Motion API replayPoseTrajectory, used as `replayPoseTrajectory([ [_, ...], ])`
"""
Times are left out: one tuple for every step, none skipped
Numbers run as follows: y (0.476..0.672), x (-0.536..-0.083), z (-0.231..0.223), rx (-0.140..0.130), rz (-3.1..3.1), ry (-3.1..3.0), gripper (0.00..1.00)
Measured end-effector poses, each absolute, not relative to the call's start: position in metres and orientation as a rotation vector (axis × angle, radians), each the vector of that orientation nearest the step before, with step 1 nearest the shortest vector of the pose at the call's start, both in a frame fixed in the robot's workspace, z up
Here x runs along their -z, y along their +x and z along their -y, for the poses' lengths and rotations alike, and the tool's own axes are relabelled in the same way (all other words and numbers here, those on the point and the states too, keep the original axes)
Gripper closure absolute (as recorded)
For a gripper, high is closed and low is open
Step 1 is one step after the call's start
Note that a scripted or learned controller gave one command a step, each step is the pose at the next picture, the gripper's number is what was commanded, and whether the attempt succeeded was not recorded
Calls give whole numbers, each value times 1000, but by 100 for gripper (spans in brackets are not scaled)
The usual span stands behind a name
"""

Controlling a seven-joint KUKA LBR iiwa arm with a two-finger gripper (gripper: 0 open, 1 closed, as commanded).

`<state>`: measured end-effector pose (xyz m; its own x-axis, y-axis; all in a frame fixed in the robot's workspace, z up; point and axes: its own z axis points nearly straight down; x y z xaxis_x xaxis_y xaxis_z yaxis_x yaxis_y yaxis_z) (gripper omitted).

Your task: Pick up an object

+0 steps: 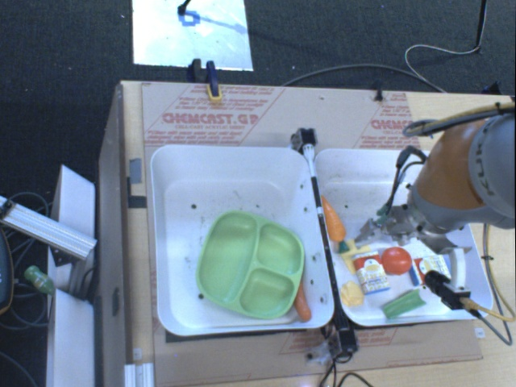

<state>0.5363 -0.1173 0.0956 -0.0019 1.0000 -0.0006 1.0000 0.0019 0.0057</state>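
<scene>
The right bin (355, 176) holds several small items. An orange carrot (333, 222) lies by the divider, with a red tomato (396, 260), a red-and-white carton (372, 275), a yellow wedge (351, 294) and a green piece (402, 303) toward the front. My gripper (377, 227) hangs low over this bin, just right of the carrot and above-left of the tomato. Nothing can be seen held in it. The grey wrist and orange band cover the bin's right part.
The left bin (185, 184) carries a green divided plate (251, 263), and a second carrot (301, 303) lies at the plate's front right corner. A black rod (316, 192) runs along the divider between the bins. Cables trail over the bench at the right.
</scene>
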Motion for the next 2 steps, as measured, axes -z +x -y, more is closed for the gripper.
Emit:
replayPoseTrajectory([
  [622,-85,93,-4,-2225,2215,0],
  [623,-96,94,-5,-2226,2211,100],
])
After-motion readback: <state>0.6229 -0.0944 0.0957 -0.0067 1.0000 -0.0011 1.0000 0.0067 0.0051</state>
